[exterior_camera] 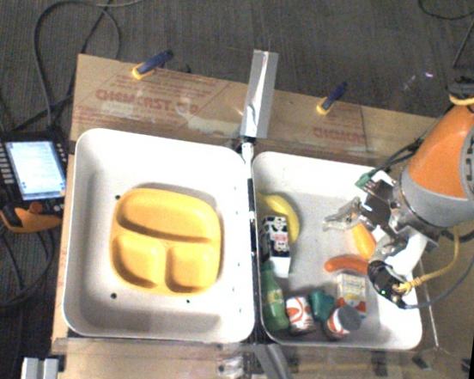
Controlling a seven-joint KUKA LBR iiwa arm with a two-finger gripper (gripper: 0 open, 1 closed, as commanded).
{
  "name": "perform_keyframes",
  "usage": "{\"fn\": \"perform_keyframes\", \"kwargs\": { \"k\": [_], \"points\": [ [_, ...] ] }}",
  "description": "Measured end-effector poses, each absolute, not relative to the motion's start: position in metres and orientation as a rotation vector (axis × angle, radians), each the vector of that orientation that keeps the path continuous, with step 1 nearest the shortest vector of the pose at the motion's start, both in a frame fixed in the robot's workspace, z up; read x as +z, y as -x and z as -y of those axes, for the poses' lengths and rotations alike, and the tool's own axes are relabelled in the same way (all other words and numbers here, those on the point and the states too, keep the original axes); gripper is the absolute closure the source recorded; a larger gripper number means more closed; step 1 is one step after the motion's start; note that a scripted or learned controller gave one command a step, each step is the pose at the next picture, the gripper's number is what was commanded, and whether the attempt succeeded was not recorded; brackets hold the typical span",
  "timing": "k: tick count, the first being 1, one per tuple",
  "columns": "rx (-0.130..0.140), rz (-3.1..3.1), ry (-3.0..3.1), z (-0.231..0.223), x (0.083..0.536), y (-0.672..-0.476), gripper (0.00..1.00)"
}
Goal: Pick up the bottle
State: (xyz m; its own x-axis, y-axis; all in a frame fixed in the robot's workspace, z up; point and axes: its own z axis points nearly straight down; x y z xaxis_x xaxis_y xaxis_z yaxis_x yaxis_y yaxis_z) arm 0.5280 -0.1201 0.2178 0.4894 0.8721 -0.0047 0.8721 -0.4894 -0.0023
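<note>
The bottle (273, 294) is green with a yellowish label. It lies in the right bin (325, 180) along the bin's left wall, near the front. The gripper (343, 214) hangs over the right half of that bin, up and to the right of the bottle and well apart from it. Nothing shows in its grasp. The grey arm with its orange band (450, 152) reaches in from the right edge.
Around the bottle lie a yellow banana (283, 214), a black-and-white cow-patterned item (276, 234), two red-and-white cans (299, 315) (342, 320), a teal object (322, 303), a small white box (351, 287) and orange pieces (347, 263). The left bin (102, 158) holds a yellow divided tray (167, 239).
</note>
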Motion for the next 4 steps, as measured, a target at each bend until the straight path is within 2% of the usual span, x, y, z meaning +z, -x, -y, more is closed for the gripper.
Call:
{"fn": "perform_keyframes", "kwargs": {
  "k": [1, 2, 3, 4],
  "points": [
    [-0.016, -1.59, -2.71, 0.119, 0.226, -0.528, 1.0],
    [-0.008, -1.876, -2.526, 0.071, 0.194, -0.482, 1.0],
    [-0.008, -1.88, -2.52, -0.005, 0.182, -0.522, 1.0],
    [-0.006, -2.277, -2.167, 0.057, 0.183, -0.521, 1.0]
  ]
}}
